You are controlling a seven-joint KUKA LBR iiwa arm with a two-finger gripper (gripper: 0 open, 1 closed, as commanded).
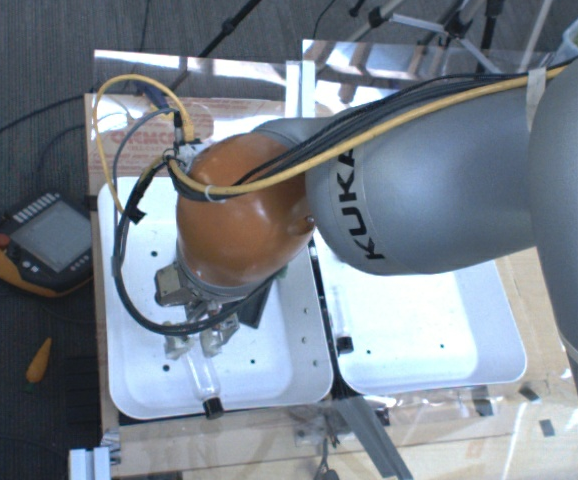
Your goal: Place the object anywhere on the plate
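My arm reaches in from the right, and its orange band (234, 213) hangs over the left white bin (134, 388). Below the band my gripper (199, 356) points down at the front part of that bin, close to its floor. A pale, clear finger-like part (205, 376) extends toward the bin's front wall. The arm and wrist hide the middle and back of the left bin's floor.
The right white bin (439, 353) lies beside the left one, partly under the grey arm. Yellow and black cables (129, 208) loop over the left bin's back left. A teach pendant (39, 243) and an orange-handled tool (37, 360) lie on the floor at left.
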